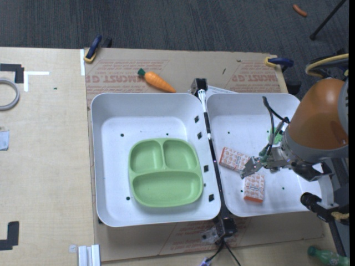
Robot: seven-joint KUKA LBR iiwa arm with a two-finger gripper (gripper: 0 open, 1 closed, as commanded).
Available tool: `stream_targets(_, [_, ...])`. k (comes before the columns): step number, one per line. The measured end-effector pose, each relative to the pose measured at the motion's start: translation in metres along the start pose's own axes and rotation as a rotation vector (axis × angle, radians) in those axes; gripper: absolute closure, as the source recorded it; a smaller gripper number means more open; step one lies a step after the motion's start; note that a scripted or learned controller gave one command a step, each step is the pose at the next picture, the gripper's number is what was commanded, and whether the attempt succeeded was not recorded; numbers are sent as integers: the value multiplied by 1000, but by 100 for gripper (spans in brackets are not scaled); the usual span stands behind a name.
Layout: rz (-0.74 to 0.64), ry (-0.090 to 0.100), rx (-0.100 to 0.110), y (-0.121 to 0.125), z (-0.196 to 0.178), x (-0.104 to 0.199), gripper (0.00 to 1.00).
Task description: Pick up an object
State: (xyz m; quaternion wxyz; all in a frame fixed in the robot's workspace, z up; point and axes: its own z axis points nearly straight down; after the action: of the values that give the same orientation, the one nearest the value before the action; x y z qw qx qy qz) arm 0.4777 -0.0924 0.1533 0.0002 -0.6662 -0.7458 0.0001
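While arm reaches in from your right, gripper (249, 169) sits low in right bin (238, 112), between two small cartons. Jaw state: you cannot tell from this angle. Upper carton (233, 159) lies just left of fingertips; lower carton (254, 188) just below them, both on bin floor. Left bin (111, 115) holds green divided plate (165, 172). Toy carrot (157, 80) rests on cardboard behind bins.

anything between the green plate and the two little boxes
Just the bins' adjoining walls, in the camera view. The green plate sits left; both boxes right.
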Motion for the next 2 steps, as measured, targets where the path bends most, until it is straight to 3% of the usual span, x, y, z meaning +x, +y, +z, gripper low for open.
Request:
stream_targets(1, [-479,0,0,-2,32,-22,0])
stream_targets(2, [-574,-2,-3,0,61,-6,0])
